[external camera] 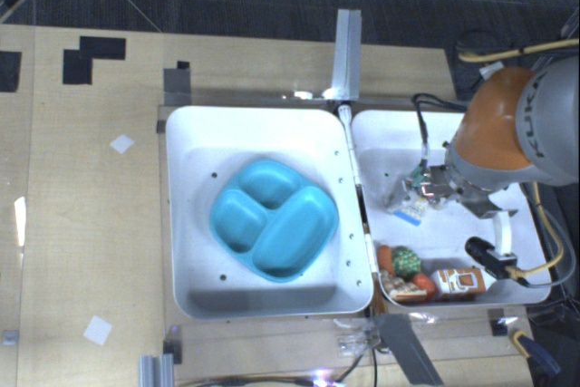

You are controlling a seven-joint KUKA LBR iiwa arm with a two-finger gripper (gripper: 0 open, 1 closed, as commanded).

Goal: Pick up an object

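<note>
Nearest you, below the gripper (410, 195), lie three small items along the right bin (390, 140) front wall: an orange piece (386, 256), a green one (406, 261) and a brown packet (460, 281). You're at the reach step; descend over one next. Whether anything is clamped, I cannot tell. Beyond, left: one blue divided tray (274, 218) in the left bin (190, 195).

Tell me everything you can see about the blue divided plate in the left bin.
The blue divided plate is a smooth, glossy turquoise dish, apparently plastic, with rounded corners and three compartments: two smaller ones toward the upper left and one larger toward the lower right. It lies flat, right side up, turned at an angle, about the middle of the left bin, resting on the white floor. Its compartments hold nothing. It stands apart from the bin's walls.
</note>
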